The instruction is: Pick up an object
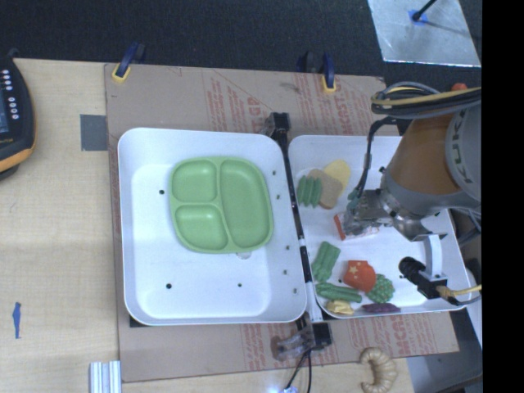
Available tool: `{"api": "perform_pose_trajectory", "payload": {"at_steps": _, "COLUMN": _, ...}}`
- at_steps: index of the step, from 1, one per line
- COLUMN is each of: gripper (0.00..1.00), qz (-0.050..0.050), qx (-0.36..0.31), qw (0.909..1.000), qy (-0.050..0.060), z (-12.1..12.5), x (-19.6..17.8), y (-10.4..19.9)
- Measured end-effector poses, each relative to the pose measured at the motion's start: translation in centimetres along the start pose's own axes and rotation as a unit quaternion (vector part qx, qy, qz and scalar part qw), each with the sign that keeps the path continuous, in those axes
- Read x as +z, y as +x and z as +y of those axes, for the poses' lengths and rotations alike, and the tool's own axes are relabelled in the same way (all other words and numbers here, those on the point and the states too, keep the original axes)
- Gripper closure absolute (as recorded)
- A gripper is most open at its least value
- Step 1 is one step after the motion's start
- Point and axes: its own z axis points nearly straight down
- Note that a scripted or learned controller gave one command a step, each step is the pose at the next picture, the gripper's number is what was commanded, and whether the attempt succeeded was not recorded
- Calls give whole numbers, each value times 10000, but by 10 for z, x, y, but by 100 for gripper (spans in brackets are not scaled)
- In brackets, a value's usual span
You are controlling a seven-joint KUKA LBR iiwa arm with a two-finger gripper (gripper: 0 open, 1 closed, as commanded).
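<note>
The worktop (57, 244) carries two white bins side by side. The left bin (147, 293), well away from the jaws, holds only a green divided plate (221, 205), so it looks like the place where picked things should go. The right bin (434, 301) is under the arm (430, 166), whose grey and orange body covers much of it.

The jaws (358, 219) hang low in this bin, over a small red and white thing (350, 229); if they are spread or pressed together, I cannot tell.

The toy food lies around them: a green bundle (309, 191) and a yellow piece (336, 172) just beyond, a green pod (325, 260) and a red tomato (359, 274) on the near side. The pieces are close together and the bin wall (296, 219) is near, so I judge there is little room for moving sideways; straight up is free.
</note>
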Motion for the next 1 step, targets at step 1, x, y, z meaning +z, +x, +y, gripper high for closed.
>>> {"api": "perform_pose_trajectory", "payload": {"at_steps": 1, "gripper": 0, "qz": 0, "qx": -1, "qw": 10000, "qy": 1, "z": 0, "x": 0, "y": 0}}
